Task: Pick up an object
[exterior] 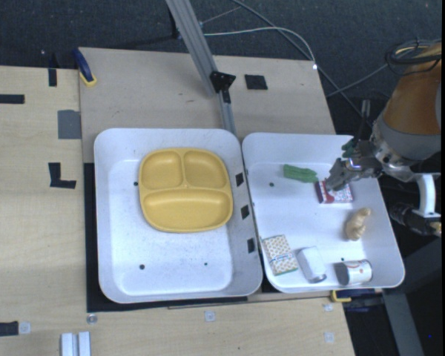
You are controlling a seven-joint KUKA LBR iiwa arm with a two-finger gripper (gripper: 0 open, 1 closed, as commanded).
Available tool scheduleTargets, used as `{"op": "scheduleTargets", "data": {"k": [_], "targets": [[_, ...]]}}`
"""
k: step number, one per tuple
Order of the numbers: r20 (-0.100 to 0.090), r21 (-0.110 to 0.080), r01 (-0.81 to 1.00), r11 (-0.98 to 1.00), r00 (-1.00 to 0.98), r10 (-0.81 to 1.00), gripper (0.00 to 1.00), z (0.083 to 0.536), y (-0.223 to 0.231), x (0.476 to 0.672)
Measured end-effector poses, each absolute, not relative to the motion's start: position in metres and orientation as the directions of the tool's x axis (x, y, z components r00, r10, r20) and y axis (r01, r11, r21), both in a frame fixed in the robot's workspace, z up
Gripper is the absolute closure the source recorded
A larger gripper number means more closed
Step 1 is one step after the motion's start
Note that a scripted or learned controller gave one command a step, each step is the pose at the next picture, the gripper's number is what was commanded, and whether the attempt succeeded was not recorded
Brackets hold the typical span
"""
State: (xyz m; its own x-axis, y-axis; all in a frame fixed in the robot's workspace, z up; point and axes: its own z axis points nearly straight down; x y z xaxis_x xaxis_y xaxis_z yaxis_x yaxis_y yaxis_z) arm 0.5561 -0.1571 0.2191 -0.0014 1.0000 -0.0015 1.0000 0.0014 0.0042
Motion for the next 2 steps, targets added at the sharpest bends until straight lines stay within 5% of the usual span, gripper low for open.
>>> {"op": "scheduleTargets", "data": {"k": [2], "targets": [[0.0, -0.001, 1.0, 0.004, -0.004, 1.0, 1.0, 0.235, -0.111, 0.566]]}}
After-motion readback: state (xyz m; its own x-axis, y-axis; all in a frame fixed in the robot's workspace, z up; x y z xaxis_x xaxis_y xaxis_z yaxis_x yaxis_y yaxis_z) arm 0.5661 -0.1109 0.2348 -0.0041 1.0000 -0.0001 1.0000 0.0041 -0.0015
